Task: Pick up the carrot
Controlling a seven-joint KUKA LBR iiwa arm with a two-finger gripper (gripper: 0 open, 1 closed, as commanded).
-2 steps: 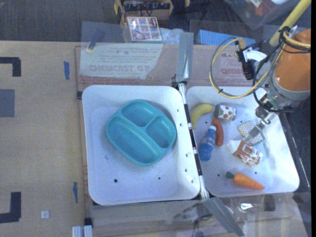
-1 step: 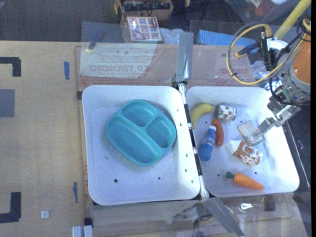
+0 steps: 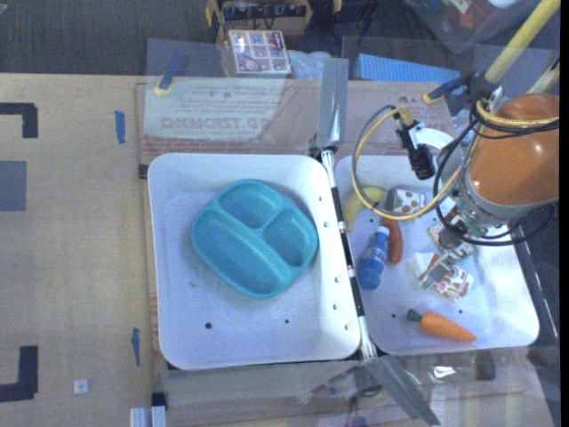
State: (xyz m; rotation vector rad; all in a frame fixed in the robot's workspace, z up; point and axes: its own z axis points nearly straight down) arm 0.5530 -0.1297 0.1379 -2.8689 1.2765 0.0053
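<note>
One carrot [image 3: 444, 326] lies near the right bin's [image 3: 520, 332] front edge.

Count: 2 white bins [image 3: 178, 327]; 1 teal divided plate [image 3: 255, 237]; 1 carrot [image 3: 444, 326]; 1 blue bottle [image 3: 372, 258]; 1 banana [image 3: 360, 204]; 1 sausage [image 3: 395, 241].

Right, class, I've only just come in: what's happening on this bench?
A grey and orange arm reaches in from the right over the right bin. Its tool is low among the clutter there, near a patterned carton, a blue bottle and a banana. The carrot lies apart from the tool, near the bin's front edge, not yet picked up. The left bin holds a teal divided plate.
</note>
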